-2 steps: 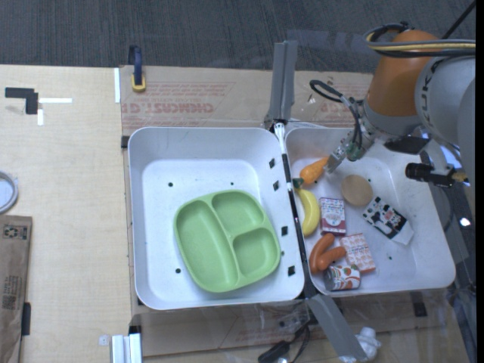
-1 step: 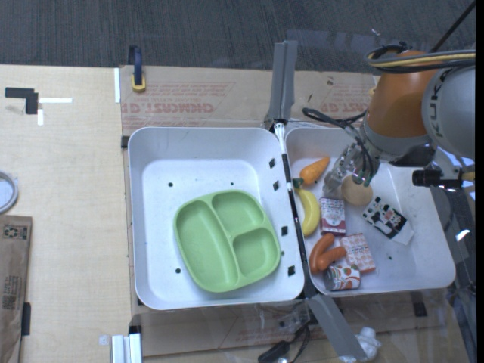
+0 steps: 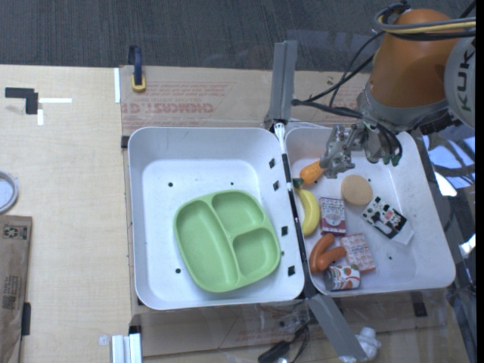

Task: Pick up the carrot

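Note:
The carrot (image 3: pixel 310 174) is a small orange piece lying near the back left of the right bin (image 3: pixel 423 225), close to the divider. My gripper (image 3: pixel 333 159) hangs just right of and slightly above it, its metal fingers pointing down toward the carrot's right end. The carrot rests on the bin floor and I cannot tell whether the fingers touch it. The orange wrist band (image 3: pixel 408 48) sits above and to the right.
In the right bin lie a banana (image 3: pixel 308 210), a round tan bun (image 3: pixel 356 190), a red sausage (image 3: pixel 325 252), small food boxes (image 3: pixel 333 216) and a black-and-white packet (image 3: pixel 384 218). The left bin (image 3: pixel 151 203) holds a green divided plate (image 3: pixel 227 240).

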You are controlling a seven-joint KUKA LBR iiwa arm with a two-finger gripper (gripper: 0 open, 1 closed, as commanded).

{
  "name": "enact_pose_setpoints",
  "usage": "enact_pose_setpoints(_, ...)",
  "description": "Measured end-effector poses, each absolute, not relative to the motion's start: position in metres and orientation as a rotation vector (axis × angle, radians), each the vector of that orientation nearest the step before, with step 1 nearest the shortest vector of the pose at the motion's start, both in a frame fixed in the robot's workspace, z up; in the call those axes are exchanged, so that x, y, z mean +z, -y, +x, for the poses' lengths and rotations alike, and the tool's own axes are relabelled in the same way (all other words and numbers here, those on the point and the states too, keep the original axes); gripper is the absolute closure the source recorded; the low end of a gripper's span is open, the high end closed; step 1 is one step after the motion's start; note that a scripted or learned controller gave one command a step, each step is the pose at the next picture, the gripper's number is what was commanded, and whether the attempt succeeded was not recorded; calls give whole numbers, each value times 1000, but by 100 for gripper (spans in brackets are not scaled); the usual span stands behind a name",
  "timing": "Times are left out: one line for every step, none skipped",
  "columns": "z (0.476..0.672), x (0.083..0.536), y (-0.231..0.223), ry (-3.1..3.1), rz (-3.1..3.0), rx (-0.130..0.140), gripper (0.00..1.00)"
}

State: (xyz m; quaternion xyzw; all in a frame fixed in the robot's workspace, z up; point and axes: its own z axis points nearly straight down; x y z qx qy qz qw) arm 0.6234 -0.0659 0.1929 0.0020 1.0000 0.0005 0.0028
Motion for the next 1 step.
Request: enact_pose_setpoints(548,192,80,-2985,-970,2,100)
